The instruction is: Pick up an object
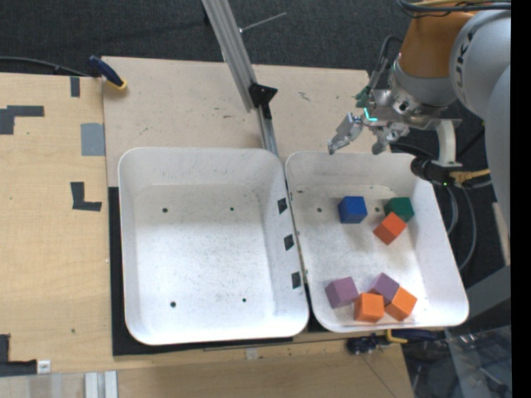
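The grey robot arm [485, 40] with its orange band reaches in over the back edge of the right shallow white bin [440, 255]. Its small metal two-finger gripper [358, 136] hangs just above that back edge. The two fingers stand apart, so the gripper is open, and nothing sits between them.

All the little blocks lie in the right shallow white bin, lower down than the gripper. The blue cube [353, 209] is the closest one. It sits near the back of the bin, a little way below the gripper and not touching it. Just beside the blue cube, toward the arm's side, is a dark green cube [401, 207]. An orange cube [389, 228] touches the green one and lies just in front of it.

The other blocks are well apart from the gripper, at the front of the same bin. A light purple cube [341, 291] sits there. Near it is a second purple cube [385, 286]. Two more orange blocks lie close together by the front wall, one orange block [369, 307] right by the other orange block [402, 303], and both press up near the second purple cube.

The left shallow white bin [133, 222] stands side by side with the right one. A grey metal bar [236, 48] slants down to the place where the two bins meet.
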`<state>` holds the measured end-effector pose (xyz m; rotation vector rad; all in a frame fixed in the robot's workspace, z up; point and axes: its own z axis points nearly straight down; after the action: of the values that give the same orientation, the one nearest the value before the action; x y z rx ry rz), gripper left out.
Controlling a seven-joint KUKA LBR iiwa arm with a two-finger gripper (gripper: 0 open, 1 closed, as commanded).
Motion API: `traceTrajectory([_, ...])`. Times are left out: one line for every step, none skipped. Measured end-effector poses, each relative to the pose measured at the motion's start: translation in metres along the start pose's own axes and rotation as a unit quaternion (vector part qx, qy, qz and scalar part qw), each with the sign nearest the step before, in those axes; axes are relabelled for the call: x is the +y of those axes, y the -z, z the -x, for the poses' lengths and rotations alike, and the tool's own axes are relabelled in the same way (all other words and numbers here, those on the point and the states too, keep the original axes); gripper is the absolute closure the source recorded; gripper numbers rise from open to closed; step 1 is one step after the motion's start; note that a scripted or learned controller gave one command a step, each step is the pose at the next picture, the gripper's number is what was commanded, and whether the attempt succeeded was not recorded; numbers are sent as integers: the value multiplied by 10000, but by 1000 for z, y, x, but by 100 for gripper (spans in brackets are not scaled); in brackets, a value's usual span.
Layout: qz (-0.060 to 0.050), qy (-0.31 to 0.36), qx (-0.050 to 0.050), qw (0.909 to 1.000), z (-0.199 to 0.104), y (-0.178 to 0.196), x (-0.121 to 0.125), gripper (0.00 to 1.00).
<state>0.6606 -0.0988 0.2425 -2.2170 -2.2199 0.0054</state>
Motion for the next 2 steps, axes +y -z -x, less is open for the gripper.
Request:
traceTrajectory([23,5,-6,10000,0,3,1,0])
traceTrajectory([-2,-1,-8,10000,4,-42,-3,0])
